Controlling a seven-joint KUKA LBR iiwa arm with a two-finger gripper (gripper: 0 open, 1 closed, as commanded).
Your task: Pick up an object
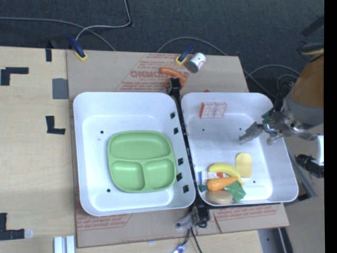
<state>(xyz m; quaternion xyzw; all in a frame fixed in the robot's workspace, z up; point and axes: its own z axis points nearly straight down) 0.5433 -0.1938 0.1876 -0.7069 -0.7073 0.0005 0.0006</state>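
Green tray [141, 159] is sitting in the left bin [84, 141], not the target. Banana [224, 168], carrot [221, 183] and yellow piece [244, 164] are crowding the right bin's [263, 191] near edge. Gripper [256, 132] is hovering above them, empty, fingers apart; I'd be going for the yellow piece, least crowded.

The grey arm with its orange band [311, 86] reaches in from the right, its tool [251, 135] hanging low, one dark finger pointing left.
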